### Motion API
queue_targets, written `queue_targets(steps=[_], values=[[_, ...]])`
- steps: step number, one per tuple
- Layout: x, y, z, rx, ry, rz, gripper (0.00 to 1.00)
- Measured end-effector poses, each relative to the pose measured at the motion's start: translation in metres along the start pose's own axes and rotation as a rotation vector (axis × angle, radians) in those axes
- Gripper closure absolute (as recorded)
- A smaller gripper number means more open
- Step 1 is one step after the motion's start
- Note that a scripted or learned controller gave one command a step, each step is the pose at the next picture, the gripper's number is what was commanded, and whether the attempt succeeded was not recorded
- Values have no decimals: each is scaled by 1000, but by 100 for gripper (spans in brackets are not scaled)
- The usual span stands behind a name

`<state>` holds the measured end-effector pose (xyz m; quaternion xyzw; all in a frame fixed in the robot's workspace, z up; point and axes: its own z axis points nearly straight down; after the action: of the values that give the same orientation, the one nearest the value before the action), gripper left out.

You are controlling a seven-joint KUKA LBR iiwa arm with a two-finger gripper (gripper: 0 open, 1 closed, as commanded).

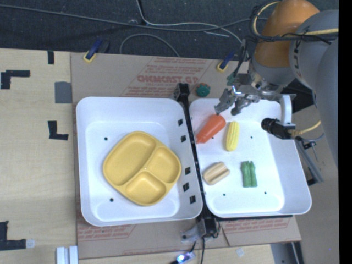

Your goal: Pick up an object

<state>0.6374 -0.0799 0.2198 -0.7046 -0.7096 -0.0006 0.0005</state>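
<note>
Right bin (pixel 275 202) holds 4 foods; left bin (pixel 93 202), 1 tray (pixel 142 168); pincer (pixel 230 104) spread, holding nothing.

Pretty clearly a robotics lab or test bench, not anybody's kitchen. Two shallow white bins (pixel 88 147) sit side by side mid-frame on a sheet of cardboard (pixel 165 76) with red printing, clipped down by blue and yellow clamps (pixel 92 50) along the upper edge. The light wood bench (pixel 27 164) on the left has black tape marks (pixel 55 130) stuck to it. Loose cables (pixel 137 10) trail over dark carpet across the top. An industrial grey arm (pixel 319 43) with an orange band fills the upper right. The "food" is toy stuff: a plastic carrot (pixel 211 128), corn (pixel 232 135), a bread roll (pixel 215 172), green beans (pixel 249 174), plus a yellow divided plate (pixel 142 167).
</note>
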Motion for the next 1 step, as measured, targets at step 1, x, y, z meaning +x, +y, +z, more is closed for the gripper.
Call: queue_targets(steps=[1], values=[[48,-14,5,3,0,1,100]])
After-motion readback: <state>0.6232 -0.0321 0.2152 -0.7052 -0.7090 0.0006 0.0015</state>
